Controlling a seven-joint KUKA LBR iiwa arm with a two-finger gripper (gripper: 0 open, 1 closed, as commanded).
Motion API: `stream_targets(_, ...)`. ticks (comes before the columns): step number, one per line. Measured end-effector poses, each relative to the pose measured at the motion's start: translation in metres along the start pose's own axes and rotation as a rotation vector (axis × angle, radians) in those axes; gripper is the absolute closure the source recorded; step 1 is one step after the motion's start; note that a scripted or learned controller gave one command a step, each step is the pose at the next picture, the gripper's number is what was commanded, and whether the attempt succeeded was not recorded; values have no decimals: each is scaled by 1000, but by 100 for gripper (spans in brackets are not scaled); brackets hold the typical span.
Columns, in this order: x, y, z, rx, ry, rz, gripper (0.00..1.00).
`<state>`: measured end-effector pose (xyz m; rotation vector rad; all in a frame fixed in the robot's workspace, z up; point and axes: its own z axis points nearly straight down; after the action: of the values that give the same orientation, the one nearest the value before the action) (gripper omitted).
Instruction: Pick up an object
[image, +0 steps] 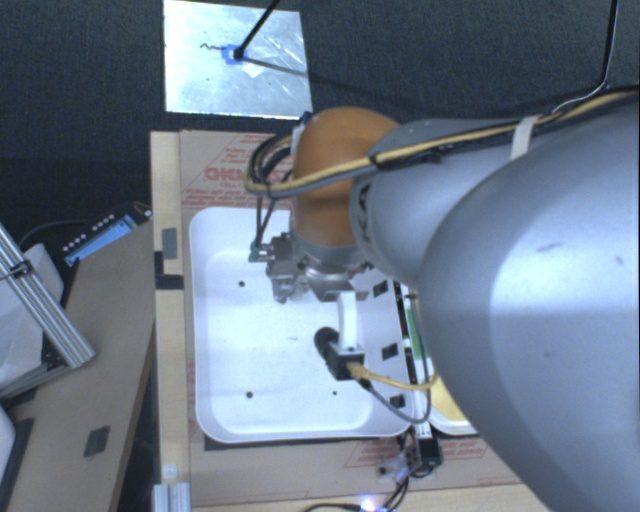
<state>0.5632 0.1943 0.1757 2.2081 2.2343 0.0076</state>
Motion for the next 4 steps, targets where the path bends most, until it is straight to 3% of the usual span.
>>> stream_targets(1, 43, 42, -12, -2, 0, 4, 100)
stream_targets(2, 38, 71, 73, 5, -5, 7, 100)
stream_targets(3, 14, 53, -7, -1, -2, 11, 100)
stream_targets(4, 39, 29, 97, 8, -4, 7, 100)
